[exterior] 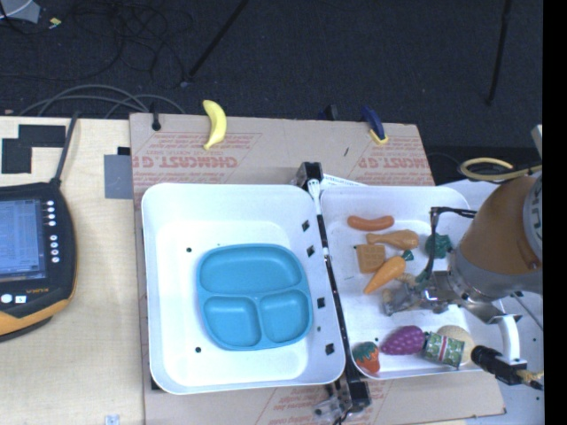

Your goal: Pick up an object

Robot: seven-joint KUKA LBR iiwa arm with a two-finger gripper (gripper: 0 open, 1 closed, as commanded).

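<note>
The right bin (353,312) holds several toy foods. A red-brown sausage (369,223) lies at the back, with an orange drumstick-like piece (394,239) and a brown square slab (370,257) below it. An orange carrot (386,274) lies at a slant in the middle. Along the front wall sit a strawberry (367,356), purple grapes (403,339) and a small bottle (446,347). My gripper (400,297) is low in this bin, just below and right of the carrot's thick end and above the grapes. The arm's wrist hides the bin's right part.
The left bin (168,237) holds a blue divided plate (252,292). A yellow clamp (213,122) and a blue clamp (376,124) sit on the cardboard behind the bins. A control pendant (31,251) lies on the bench at far left.
</note>
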